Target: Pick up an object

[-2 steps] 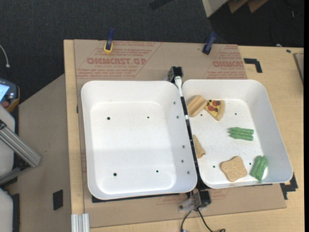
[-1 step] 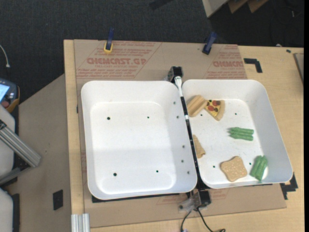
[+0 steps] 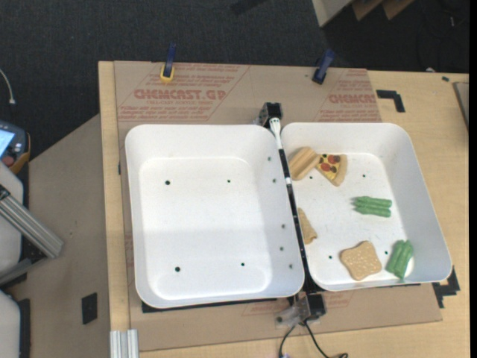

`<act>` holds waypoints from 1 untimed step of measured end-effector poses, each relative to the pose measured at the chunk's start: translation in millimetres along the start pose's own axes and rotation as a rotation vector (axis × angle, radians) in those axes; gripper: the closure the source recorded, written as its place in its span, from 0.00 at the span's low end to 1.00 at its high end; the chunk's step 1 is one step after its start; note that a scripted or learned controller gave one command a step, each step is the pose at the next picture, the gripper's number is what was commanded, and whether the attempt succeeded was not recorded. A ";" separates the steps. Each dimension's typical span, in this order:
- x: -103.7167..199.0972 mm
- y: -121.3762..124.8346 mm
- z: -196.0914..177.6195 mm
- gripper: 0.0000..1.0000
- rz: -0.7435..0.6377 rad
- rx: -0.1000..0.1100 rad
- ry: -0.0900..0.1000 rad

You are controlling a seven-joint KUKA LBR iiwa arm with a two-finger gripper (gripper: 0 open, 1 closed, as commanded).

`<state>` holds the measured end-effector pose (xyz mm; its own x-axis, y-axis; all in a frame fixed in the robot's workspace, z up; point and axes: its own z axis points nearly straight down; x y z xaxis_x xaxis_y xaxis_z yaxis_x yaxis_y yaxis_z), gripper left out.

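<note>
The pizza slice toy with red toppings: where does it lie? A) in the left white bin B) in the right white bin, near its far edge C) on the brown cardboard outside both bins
B: the pizza slice toy with red toppings lies inside the right white bin, near its far edge, beside a tan bread-like piece.

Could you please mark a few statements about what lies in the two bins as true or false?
1. The pizza slice lies in the right bin. True.
2. The toast slice lies in the left bin. False: it lies in the right bin, near the front edge.
3. Two green items lie in the right bin. True.
4. The pizza slice lies on the toast slice. False: they lie well apart.
</note>
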<state>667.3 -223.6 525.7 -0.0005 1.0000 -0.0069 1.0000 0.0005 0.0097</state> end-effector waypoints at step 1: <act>0.6 0.8 -11.5 1.00 -0.001 -0.006 -0.004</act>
<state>668.0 -222.9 537.2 -0.0014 0.9999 -0.0105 0.9999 0.0015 0.0159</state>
